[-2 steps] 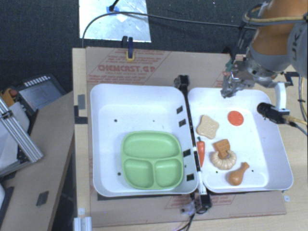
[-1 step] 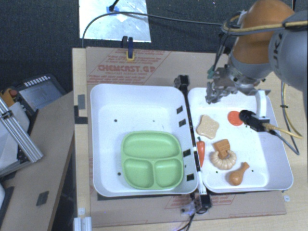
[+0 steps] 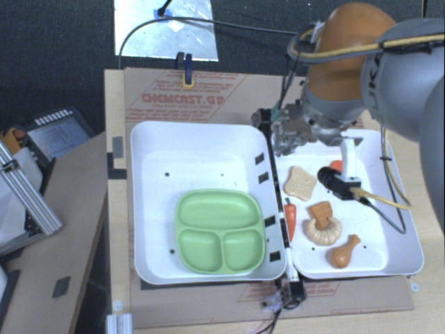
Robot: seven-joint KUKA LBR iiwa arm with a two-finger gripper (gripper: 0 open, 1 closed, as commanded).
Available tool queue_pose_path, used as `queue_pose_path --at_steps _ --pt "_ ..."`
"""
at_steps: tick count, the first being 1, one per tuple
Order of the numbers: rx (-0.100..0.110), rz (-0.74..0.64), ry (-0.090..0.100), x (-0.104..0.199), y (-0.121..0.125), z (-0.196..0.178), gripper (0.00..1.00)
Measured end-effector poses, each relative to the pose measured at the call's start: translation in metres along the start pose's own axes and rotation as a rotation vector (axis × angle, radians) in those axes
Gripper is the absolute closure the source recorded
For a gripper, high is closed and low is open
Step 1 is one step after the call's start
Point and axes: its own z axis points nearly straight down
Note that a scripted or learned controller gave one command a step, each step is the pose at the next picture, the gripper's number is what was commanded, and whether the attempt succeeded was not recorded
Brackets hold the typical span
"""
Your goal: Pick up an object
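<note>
Lying in the right bin: a toast slice, a small carrot against the divider, a pale garlic-like bulb with an orange block on it, and a drumstick near the front.
Right bin: white, shallow, touching the left bin.
Gripper: low over the right bin's back left corner, just behind the toast; its grip state is unclear, nothing visibly held.
Left bin: holds a green divided plate.
Arm: grey with orange, entering from the right.
</note>
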Motion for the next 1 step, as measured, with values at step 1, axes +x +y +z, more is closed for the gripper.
queue_pose_path --at_steps 1 --pt "0.002 0.000 0.000 0.0549 -0.0184 0.0187 1.00"
